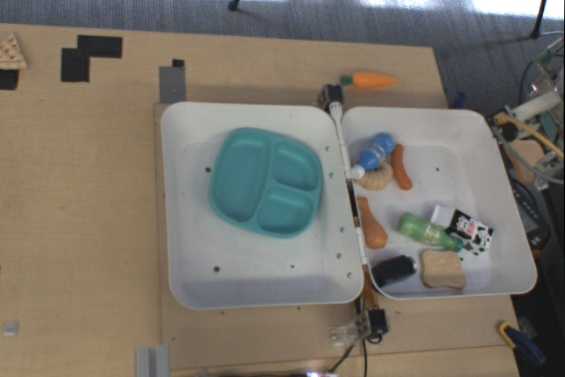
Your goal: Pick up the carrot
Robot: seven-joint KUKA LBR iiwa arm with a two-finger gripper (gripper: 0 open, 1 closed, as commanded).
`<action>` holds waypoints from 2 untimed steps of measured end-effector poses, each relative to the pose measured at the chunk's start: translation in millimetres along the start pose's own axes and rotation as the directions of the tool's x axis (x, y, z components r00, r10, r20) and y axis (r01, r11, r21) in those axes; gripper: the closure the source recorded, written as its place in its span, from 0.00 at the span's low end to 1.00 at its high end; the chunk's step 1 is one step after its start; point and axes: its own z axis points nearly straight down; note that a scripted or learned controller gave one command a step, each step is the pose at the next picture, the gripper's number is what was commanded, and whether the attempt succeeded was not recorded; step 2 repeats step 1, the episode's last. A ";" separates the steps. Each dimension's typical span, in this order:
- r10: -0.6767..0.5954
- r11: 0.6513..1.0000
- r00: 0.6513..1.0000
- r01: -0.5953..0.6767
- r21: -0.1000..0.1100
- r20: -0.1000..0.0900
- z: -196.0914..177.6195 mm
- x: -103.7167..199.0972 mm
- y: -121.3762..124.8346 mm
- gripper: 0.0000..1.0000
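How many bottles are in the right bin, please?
2. The blue bottle lies near the right bin's left wall, on a beige item. The green bottle lies lower down, beside a black-and-white carton.

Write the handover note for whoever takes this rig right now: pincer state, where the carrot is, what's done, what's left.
Pincer: no state to report from the camera view.
Carrot: lying on the bench just beyond the far edge of the right bin, outside both bins, leafy end pointing left.
Right bin holds a blue bottle, a green bottle, a sausage and other small items.
Left bin holds a teal divided plate.
Done: nothing; carrot not picked.
Left: reach the carrot, grasp, lift.
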 end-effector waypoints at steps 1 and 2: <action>0.001 1.000 1.000 -0.001 0.001 0.003 0.6 -1.5 0.6 0.00; 0.001 1.000 1.000 -0.001 0.001 0.003 0.6 -1.5 0.6 0.00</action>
